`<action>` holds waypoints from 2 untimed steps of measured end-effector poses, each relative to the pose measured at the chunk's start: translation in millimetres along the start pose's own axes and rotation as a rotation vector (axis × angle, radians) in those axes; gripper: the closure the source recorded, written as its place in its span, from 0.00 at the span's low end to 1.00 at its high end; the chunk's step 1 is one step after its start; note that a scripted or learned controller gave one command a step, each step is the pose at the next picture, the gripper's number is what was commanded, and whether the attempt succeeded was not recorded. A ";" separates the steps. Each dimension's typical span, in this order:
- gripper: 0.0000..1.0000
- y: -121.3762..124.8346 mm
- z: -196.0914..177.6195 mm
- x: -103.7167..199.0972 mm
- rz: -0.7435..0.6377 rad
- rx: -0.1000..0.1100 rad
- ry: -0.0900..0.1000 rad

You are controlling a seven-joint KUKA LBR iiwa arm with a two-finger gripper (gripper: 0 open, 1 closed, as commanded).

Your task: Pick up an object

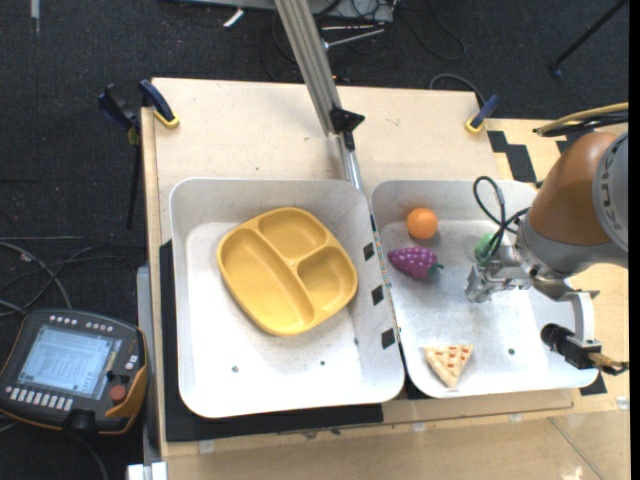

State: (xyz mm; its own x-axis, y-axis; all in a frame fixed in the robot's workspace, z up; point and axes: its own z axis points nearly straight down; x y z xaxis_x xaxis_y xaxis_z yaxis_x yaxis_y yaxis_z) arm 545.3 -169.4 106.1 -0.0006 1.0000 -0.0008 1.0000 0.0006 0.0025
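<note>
Two shallow white bins are sitting side by side on the pale wooden surface [260,128], both with rounded corners and a faintly speckled, matte floor. No readable writing is showing on any of the things in the bins; the screen of the handheld pendant [68,368] lying off the surface at lower left is too small to read.

The left bin [200,368] is carrying a yellow plastic tray [287,269], smooth, rounded and divided into three compartments, lying at a slant near the bin's middle.

The right bin [520,363] is holding three small toy foods: an orange ball-shaped fruit [422,223] near the far wall, a knobbly purple bunch of grapes [413,261] just in front of it, and a tan, wedge-shaped pizza slice with red dots [449,363] near the front edge, well apart from the other two.

The grey arm with its orange band is reaching in from the right, and its end effector [487,286] is hanging over the middle of the right bin, to the right of the grapes; whether its tips are apart or together cannot be told, and nothing is visible between them. A green piece [487,242] is showing just beside the wrist cabling.

Yellow-tipped clamps [160,108] are gripping the far corners, and a slanted metal pole [310,58] is crossing above the bins' divide.
</note>
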 end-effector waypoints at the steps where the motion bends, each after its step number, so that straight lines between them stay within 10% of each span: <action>1: 1.00 2.0 -44.3 -6.2 0.000 -0.002 -0.001; 2: 1.00 13.1 -101.2 -3.2 -0.003 -0.004 -0.002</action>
State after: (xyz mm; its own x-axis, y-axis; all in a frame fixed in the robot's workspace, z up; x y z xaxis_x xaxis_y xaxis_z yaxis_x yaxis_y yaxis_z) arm 558.2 -172.4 207.3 -0.0035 1.0000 -0.0023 1.0000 0.0036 0.0069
